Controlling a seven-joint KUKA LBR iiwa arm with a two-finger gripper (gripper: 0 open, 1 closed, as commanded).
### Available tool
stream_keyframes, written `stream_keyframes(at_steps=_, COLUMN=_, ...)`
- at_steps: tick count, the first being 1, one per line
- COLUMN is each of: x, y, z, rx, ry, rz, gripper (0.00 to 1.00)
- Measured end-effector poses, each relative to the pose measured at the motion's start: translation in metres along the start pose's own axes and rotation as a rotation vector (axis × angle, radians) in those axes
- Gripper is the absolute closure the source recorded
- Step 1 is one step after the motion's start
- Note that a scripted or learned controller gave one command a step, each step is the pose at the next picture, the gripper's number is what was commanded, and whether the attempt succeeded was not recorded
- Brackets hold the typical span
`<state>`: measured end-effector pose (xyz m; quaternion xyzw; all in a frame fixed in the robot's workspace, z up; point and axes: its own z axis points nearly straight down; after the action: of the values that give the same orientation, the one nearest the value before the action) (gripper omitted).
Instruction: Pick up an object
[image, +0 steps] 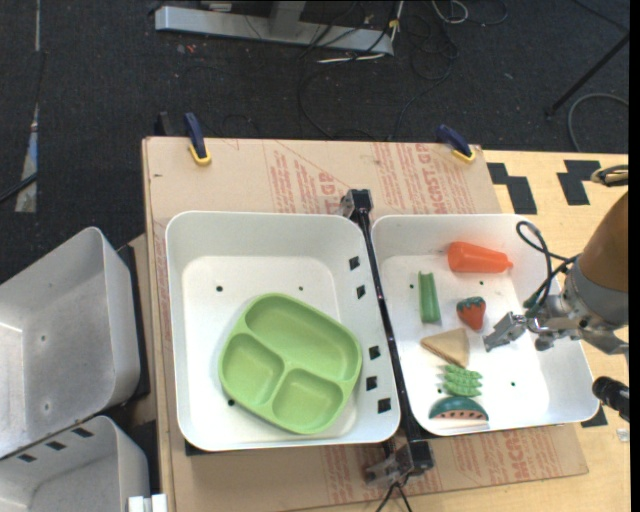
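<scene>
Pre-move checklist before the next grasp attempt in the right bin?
1. Targets present: ok. Toy carrot, green stick, strawberry, tan wedge, pea pod and watermelon slice lie in the right bin.
2. Gripper over that bin: ok, beside the strawberry.
3. Gripper free of any object: ok, nothing between its fingers.
4. Finger opening: cannot tell.
5. Nearest targets separable: not ok, strawberry and wedge nearly touch.
6. Green divided plate out of path: ok, left bin.
</scene>
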<state>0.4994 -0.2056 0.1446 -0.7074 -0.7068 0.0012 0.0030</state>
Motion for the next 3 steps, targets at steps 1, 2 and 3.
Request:
stream_keyframes(at_steps=1, x=0.001, y=-0.001, z=0.053, rx=-0.001, ry=-0.001, rz=0.000, gripper=0.00)
stream_keyframes(at_steps=2, x=0.000, y=0.001, z=0.040, rx=-0.007, ry=-0.003, rz=0.001, gripper=1.00)
stream_keyframes(at_steps=3, x=-0.003, y=-0.005, z=-0.005, rx=-0.010, ry=-0.004, rz=0.001, gripper=1.00)
